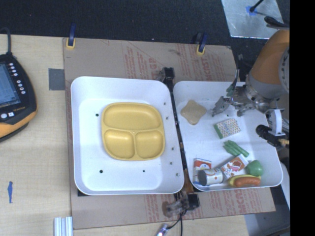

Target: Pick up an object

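Overhead, I saw the right bin (275,183) holding all the loose objects. A tan slice of bread (193,112) lay near its left wall, toward the far end. A small speckled packet (227,128) sat near the middle, and just below it lay green bean pods (236,149). Along the near rim crowded a red-and-white carton (201,164), a small can (213,177), a printed packet (235,166), a green lime-like fruit (254,168) and a hot dog (244,181), most of them touching one another.

My gripper (230,105) hung over the far part of that bin, between the bread and the right wall, just above the speckled packet. Its metal fingers (219,107) looked spread apart, with nothing between them. The grey arm (268,77) with its orange band came in from the right edge.

Open white floor remained in the bin's centre-left, between the bread and the carton.

The left bin (86,95) held a yellow divided plate (133,130), set centrally with bare floor all around it. Both bins rested on cardboard (123,58) clamped to the wooden bench (29,171). A teach pendant (12,95) lay at the far left edge.
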`<action>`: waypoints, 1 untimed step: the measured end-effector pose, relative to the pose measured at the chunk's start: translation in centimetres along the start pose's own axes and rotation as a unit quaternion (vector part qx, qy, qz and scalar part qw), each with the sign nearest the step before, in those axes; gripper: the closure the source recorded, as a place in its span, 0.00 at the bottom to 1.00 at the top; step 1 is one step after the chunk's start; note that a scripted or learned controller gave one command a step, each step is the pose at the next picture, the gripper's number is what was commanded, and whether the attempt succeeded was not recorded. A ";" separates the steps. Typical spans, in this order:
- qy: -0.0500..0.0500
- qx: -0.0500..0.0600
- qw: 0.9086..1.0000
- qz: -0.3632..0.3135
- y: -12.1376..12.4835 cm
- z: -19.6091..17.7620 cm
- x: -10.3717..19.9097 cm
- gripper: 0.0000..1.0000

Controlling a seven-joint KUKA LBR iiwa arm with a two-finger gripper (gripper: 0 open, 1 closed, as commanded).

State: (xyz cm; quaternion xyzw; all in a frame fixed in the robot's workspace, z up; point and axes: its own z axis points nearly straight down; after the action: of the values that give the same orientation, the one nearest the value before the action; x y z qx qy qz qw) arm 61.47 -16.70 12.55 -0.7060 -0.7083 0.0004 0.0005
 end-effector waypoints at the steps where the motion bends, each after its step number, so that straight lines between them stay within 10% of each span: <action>1: -0.003 -0.004 1.000 0.000 -5.6 3.0 3.0 0.00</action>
State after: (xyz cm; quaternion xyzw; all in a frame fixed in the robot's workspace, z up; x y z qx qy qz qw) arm 55.84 -13.68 9.55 -0.7057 -0.7085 -0.0002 -0.0041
